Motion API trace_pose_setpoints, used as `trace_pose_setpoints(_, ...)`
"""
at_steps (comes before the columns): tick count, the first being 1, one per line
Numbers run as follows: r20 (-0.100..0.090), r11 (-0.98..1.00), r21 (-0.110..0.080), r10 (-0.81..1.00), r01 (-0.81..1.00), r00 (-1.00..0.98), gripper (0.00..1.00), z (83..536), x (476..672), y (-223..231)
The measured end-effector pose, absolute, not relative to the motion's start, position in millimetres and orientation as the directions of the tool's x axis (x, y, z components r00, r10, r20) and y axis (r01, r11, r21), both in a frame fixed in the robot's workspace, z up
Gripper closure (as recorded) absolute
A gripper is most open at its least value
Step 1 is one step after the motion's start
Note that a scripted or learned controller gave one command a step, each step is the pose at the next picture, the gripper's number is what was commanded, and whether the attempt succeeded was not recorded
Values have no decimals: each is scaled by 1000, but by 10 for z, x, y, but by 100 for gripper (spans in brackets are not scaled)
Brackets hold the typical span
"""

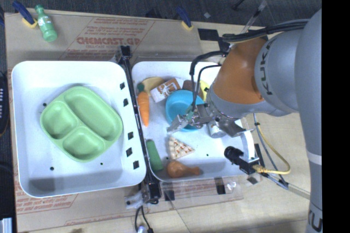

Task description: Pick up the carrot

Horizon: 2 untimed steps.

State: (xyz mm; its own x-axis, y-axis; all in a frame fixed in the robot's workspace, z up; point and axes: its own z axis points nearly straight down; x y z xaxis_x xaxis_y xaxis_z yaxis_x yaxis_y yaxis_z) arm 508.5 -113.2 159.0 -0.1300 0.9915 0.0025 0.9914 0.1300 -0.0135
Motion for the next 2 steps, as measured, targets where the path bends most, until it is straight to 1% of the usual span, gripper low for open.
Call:
trace_pose_setpoints(1,-4,45,-8,999,999,-45,0,911,5904,-976)
trace_pose_setpoints(2,-3,-369,-10,930,930,369,0,920,6365,-952)
